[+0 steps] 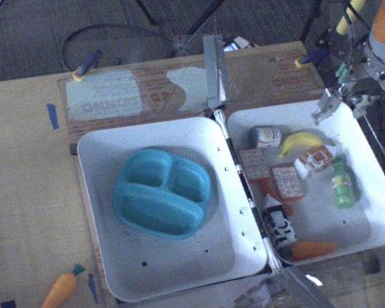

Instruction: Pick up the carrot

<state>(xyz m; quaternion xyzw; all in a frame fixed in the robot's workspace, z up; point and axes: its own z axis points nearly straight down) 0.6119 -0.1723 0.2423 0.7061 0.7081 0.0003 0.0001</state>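
An orange carrot (313,247) lies along the near edge of the right bin (379,178), just right of a black-and-white carton (279,226). A second carrot (55,295) with a green top lies on the wooden bench, outside the bins at the near left. My gripper (336,109) hangs over the far right corner of the right bin, well away from both carrots. Its fingers are spread open, with nothing between them.
The right bin also holds a can (266,136), a banana (301,142), a red-and-white carton (315,161), a green bottle (341,185) and flat packets (286,182). A blue divided plate (161,191) sits in the left bin (116,263).
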